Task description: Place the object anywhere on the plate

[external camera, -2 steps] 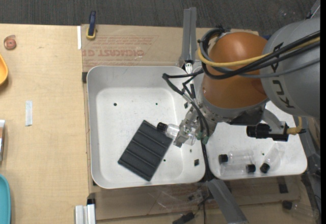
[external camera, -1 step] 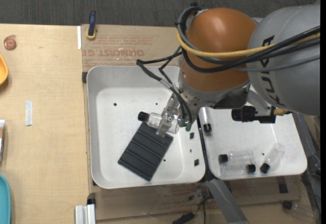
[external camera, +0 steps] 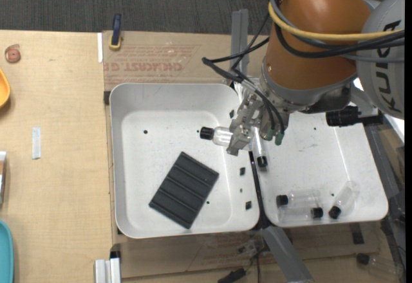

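The gripper (external camera: 239, 141) clamps a clear vial (external camera: 217, 136) with its fingers, above and right of the plate (external camera: 185, 189). The vial looks light, stiff and slippery; mid-body is the safest hold.

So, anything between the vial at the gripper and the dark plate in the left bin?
Nothing visible. The gripper holds the vial over the left bin, up and right of the plate. Only bare white bin floor lies between them.

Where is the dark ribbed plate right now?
The dark ribbed plate lies tilted in the left bin, toward its front, below-left of the claw.
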{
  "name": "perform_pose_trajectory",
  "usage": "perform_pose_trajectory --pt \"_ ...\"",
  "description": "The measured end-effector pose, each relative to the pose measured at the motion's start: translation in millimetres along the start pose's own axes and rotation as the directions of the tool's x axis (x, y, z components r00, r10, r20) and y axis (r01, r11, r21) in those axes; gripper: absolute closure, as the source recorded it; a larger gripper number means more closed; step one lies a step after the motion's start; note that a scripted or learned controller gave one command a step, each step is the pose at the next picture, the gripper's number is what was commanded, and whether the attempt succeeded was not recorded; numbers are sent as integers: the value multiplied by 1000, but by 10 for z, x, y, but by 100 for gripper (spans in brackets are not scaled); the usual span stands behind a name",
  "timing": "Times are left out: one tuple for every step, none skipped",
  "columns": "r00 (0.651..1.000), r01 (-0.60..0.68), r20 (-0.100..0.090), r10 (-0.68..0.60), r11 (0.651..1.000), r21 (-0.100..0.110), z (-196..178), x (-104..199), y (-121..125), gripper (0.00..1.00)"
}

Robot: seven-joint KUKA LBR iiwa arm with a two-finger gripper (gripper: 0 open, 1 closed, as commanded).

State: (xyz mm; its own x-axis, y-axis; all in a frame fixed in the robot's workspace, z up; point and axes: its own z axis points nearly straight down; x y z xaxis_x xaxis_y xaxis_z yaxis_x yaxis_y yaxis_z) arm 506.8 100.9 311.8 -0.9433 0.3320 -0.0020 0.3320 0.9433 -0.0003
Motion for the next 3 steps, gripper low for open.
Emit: perform_pose_trajectory --pt "833 553 4 -553 833 -1 -893 159 -362 100" --pt "682 732 -1 -732 682 -3 961 113 83 100" --pt "915 404 1 -404 915 -1 66 -270 21 100"
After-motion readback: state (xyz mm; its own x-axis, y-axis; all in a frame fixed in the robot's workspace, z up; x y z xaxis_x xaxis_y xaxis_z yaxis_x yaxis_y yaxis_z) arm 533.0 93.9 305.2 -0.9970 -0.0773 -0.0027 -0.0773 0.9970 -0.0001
